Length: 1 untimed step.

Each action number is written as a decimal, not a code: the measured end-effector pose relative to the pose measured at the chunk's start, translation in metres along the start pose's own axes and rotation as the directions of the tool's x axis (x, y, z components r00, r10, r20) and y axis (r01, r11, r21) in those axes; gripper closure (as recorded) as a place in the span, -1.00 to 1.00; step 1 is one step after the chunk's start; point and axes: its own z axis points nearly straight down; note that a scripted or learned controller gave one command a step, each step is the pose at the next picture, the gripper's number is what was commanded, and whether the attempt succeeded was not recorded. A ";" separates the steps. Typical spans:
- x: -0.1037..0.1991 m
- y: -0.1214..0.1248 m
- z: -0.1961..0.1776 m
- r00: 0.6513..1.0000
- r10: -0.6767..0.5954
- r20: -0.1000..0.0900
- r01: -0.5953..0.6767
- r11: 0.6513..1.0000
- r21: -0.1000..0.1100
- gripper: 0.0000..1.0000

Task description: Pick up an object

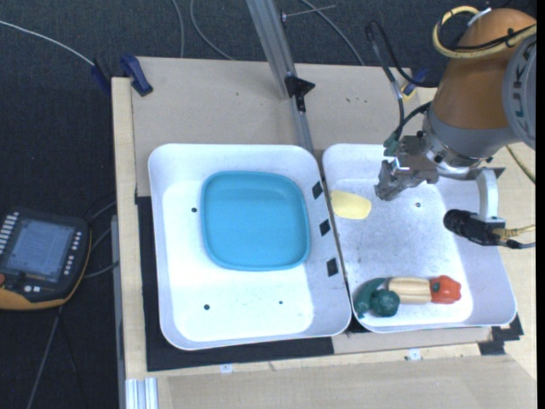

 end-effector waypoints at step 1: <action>0.054 -0.003 -0.005 1.000 -0.001 0.000 0.001 1.000 0.001 1.00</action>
